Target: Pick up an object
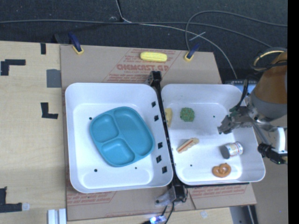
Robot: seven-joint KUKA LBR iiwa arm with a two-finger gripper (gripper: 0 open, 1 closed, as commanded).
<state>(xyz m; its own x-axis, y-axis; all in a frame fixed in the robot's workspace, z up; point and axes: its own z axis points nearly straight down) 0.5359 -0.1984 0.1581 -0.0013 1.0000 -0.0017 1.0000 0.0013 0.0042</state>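
Left white plastic bin (74, 125): I see one light-blue three-compartment tray (121, 135), lying flat, angled, nothing on it. Not a sensible pick.

Behind the bins, on the brown cardboard sheet (93, 64), a yellow corn-cob toy (153, 56), out of play.

Right white plastic bin (205, 97) has the candidates. By the divider, a small pale-yellow piece (168, 116), partly hidden by the rim. Next a green round broccoli-like lump (187, 114), then a tan hot-dog-shaped toy (187, 144) lying slantwise, mid-bin. Lower down, an orange-brown pretzel-like ring (221, 171) near the front wall. Just above it a small silver-grey can (232, 149) on its side.

Dark two-finger gripper (226, 125) hangs over the right part of that bin, above and just beside the can, apart from it. Can't resolve the finger gap from this angle; nothing visibly held.

My read: approach step, grasp not made. Nearest target is the can. Next move calls for a short shift toward the front wall to centre over it, fingers square across its round side, then straight descent. Risk: it rolls, and the right wall is close.
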